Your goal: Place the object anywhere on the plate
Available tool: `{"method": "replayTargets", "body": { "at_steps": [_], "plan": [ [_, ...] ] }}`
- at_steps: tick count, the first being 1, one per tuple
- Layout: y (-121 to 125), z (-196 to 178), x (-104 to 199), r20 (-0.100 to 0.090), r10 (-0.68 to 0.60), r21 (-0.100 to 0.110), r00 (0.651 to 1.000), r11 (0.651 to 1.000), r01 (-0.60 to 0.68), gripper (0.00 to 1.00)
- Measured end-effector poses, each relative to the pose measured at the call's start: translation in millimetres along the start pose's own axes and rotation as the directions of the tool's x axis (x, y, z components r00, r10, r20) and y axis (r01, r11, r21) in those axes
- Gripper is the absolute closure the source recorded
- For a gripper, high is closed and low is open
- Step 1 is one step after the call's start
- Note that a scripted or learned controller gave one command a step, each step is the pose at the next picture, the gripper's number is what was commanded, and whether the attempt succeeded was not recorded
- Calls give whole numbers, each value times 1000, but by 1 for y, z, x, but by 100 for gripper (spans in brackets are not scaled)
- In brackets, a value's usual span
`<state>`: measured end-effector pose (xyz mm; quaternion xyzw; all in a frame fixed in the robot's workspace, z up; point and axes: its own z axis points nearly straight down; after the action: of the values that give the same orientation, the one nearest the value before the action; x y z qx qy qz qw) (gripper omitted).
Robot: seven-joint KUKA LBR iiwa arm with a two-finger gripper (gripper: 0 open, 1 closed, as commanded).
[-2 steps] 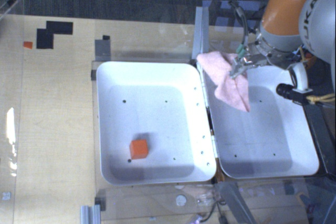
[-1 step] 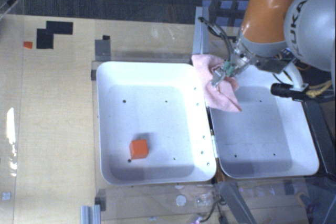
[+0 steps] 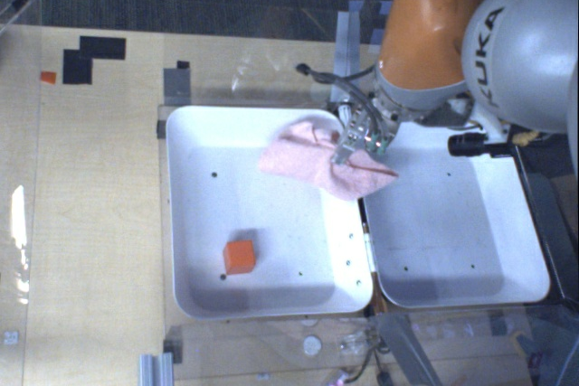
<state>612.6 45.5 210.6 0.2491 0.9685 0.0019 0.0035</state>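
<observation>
Reaches in from two o'clock as a bulky grey arm (image 3: 520,50), with the orange band (image 3: 430,23) just above the wrist, filling the upper right of the view. Bends down and toward nine o'clock from there, ending in the gripper (image 3: 359,140) low over the seam where the two bins meet, near their twelve o'clock edge. Points steeply down, tilted slightly toward seven o'clock.

Touches the pink cloth (image 3: 308,156) at the cloth's three o'clock part. Cannot tell whether open or closed on the cloth: metal parts and crumpled fabric overlap there. Lies rumpled, mostly in the left bin (image 3: 174,212) at its one o'clock corner, with one flap draped over the shared rim into the right bin (image 3: 470,235) at that bin's ten o'clock corner.

Sits alone on the left bin's floor at seven o'clock from the cloth, well apart from it and from the gripper: an orange cube (image 3: 240,257), small and resting flat.

Spreads pale and wooden toward nine o'clock of the bins as the bench (image 3: 86,212), marked with black patches (image 3: 90,57) near ten o'clock.
</observation>
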Motion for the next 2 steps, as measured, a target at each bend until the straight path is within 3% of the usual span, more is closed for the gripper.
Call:
{"method": "replayTargets", "body": {
  "at_steps": [1,2],
  "plan": [
    [35,3,42,0,-391,-1,920,920,391,100],
    [66,-11,73,4,-482,-3,876,876,482,100]
  ]
}}
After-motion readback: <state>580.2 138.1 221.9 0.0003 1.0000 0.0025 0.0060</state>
